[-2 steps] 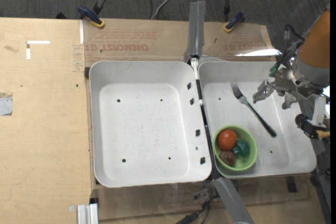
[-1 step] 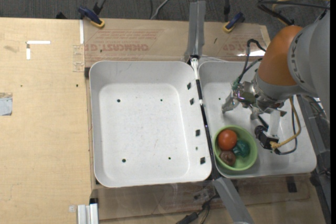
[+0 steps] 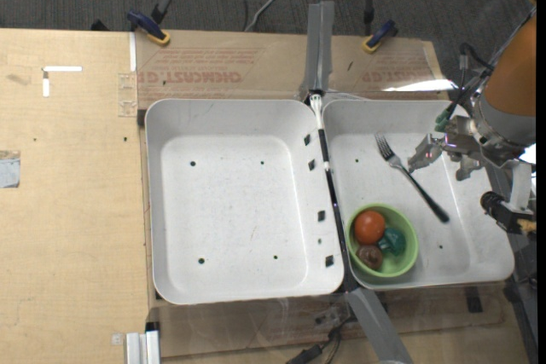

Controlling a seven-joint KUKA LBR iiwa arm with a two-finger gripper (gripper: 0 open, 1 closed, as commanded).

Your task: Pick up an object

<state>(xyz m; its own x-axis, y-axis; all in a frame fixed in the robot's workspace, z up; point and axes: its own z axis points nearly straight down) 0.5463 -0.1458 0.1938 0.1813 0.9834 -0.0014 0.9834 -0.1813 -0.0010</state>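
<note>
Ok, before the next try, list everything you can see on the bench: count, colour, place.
Bins: two, white; left bin and right bin side by side.
Fork: one, grey with dark handle, lying in right bin.
Bowl: one, green, right bin's near-left corner.
Ball-like item: one, red-orange, in bowl.
Teal item: one, in bowl.
Brown item: one, in bowl.
Clamps: two, blue-orange, on the bench's far edge.
Cardboard sheet: one, brown, under bins.
Arm: one, grey-orange, over right bin.
Gripper: one, above fork handle.
</note>
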